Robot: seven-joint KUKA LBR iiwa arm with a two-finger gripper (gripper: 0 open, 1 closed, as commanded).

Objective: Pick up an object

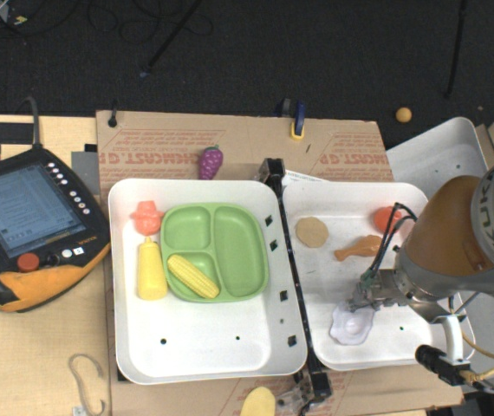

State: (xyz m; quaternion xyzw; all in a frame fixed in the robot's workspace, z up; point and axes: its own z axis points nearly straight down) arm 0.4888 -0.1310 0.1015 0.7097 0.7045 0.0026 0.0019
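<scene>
Camera view, near edge first: arm low in the right bin (pixel 407 367), gripper (pixel 370 295) just above a pale, whitish object (pixel 352 325) on the bin floor. Jaws: cannot tell whether apart or together. Step looks like the descent onto a pick. Next move calls for closing squarely on the pale object, then lifting. Farther back: orange piece (pixel 357 249), tan disc (pixel 312 231).

Left bin (pixel 134 336) front floor bare; green tray (pixel 238 263) crowds rear.
</scene>
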